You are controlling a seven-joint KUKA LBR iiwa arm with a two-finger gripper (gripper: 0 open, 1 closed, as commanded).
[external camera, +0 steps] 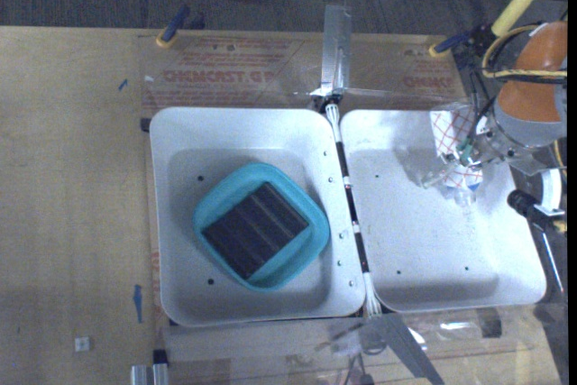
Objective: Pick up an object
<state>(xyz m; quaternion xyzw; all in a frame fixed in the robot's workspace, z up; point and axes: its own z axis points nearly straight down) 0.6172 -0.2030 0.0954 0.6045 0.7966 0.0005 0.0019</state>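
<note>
The blue plastic dish with rounded corners (261, 225) sits in the left white bin (171, 149), about in the middle of it. You can see a dark, ridged square pad (253, 230) lying inside the dish, turned at a slant like the dish itself. The dish rests flat on the bin floor and touches no wall.

Look to the right white bin (406, 257) next. It stands just beside the left one, with a thin seam between them. Near its top right corner lies a small crumpled thing of white with a red grid and clear wrap (453, 160). You cannot tell what it is.

The gripper (476, 151) hangs over that corner, close to the crumpled thing. Its state is too blurry to tell.

The grey arm with the orange band (534, 77) comes in from the right. Both bins sit on the wooden counter (72, 194).
</note>
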